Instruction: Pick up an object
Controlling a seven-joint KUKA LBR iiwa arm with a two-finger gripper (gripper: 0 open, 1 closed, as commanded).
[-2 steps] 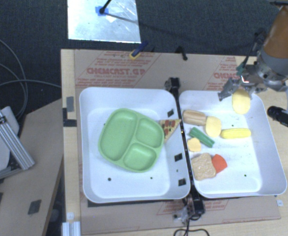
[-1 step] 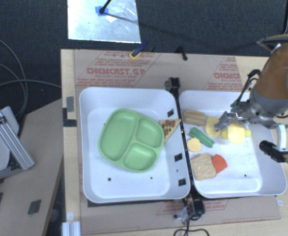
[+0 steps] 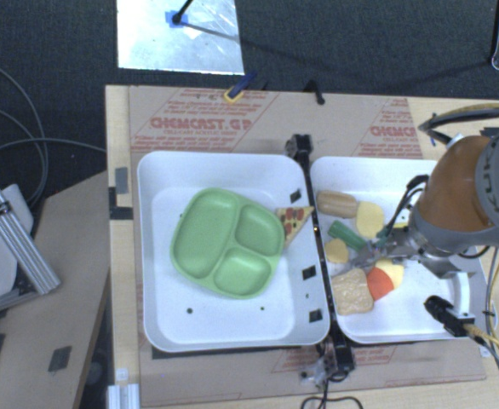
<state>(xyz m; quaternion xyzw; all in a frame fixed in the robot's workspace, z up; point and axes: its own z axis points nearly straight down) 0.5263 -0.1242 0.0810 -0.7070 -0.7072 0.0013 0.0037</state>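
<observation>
Your two-finger gripper (image 3: 370,252), its opening impossible to tell from here, sits low in the right white bin (image 3: 420,324) among crowded toy foods, so it may nudge the red-and-yellow fruit piece (image 3: 386,278) or tan bread slice (image 3: 352,290) away without grasping either.

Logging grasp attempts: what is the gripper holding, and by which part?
Cannot be told: the gripper sits low among the toy foods in the right bin.
</observation>
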